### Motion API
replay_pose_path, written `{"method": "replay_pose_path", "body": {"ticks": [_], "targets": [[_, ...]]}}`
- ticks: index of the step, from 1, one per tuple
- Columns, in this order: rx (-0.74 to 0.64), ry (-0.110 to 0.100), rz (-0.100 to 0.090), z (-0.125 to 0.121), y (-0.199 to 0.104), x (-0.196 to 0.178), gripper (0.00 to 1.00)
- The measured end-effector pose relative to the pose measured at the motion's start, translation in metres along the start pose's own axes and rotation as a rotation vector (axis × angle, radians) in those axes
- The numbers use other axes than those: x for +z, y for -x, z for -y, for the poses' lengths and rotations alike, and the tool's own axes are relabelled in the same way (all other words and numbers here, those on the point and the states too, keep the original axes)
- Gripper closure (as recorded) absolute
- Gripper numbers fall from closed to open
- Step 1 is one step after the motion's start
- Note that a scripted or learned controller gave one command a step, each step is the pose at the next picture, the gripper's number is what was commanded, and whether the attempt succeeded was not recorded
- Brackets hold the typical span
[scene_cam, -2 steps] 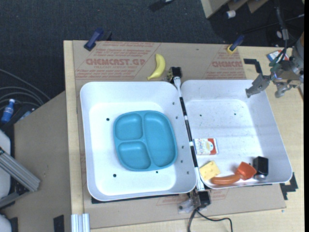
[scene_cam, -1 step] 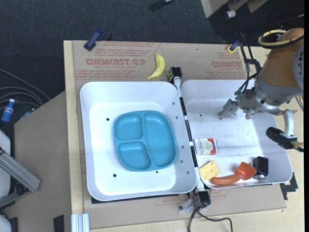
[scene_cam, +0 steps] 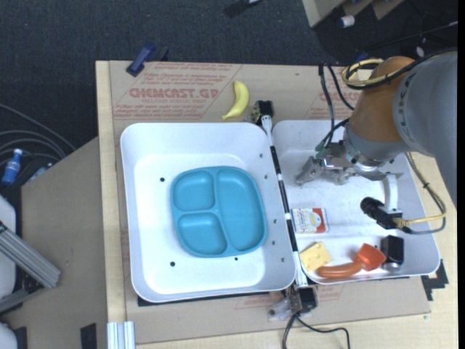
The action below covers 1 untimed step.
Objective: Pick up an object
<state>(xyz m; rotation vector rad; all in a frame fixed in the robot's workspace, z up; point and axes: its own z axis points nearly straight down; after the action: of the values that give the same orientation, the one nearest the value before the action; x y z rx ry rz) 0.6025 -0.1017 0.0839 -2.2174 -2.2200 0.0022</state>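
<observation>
The likeliest things to pick lie along the near side of the right bin (scene_cam: 294,138). A small carton (scene_cam: 309,220) lies flat against the wall the two bins share. Just beside it, toward the near corner, is a yellow wedge (scene_cam: 314,255), and an orange sausage (scene_cam: 340,270) lies along the near rim. They are loose and close together, so each may be awkward to take alone. The carton looks easiest, because its top is flat and its far side is clear.

The gripper (scene_cam: 314,170) hangs over the bare far half of that bin, apart from all three, with nothing visibly held. From this angle I cannot tell whether it is open or closed. By my reading it is placed to search or descend, not to lift.

The left bin (scene_cam: 145,158) holds only a blue divided plate (scene_cam: 218,211), which is broad, low and hard to pinch. A banana (scene_cam: 236,100) lies on the surface (scene_cam: 182,86) beyond the bins and seems outside the working area.
</observation>
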Motion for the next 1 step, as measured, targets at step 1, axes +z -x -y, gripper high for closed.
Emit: {"method": "replay_pose_path", "body": {"ticks": [1], "targets": [[0.001,0.003,0.001,-0.0008,0.0007,-0.0109,1.00]]}}
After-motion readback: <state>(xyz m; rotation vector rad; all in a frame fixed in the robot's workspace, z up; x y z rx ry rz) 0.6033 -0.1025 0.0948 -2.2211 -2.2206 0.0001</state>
